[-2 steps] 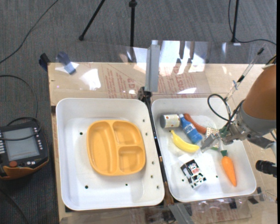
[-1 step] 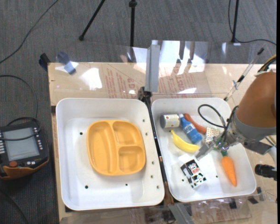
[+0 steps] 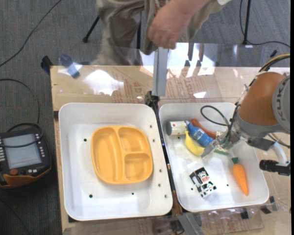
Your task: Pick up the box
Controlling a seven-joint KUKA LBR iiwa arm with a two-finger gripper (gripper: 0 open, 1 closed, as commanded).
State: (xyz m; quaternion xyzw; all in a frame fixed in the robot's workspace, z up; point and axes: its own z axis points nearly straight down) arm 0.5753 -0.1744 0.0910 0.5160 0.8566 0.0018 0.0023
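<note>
Nearest, a small black-and-white cardboard box [image 3: 203, 182] is seen lying flat in the right white bin [image 3: 182, 192], beside an orange carrot [image 3: 240, 178]; the gripper [image 3: 216, 147] should be lowered straight over it, though its grip cannot be told

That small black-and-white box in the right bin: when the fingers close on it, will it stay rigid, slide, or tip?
The small black-and-white box looks like a printed carton with flat faces and straight edges, so it probably stays fairly stiff but could dent under a hard squeeze. It lies flat on the smooth floor of the right bin, so a push likely slides it rather than tipping it. It seems light.
</note>
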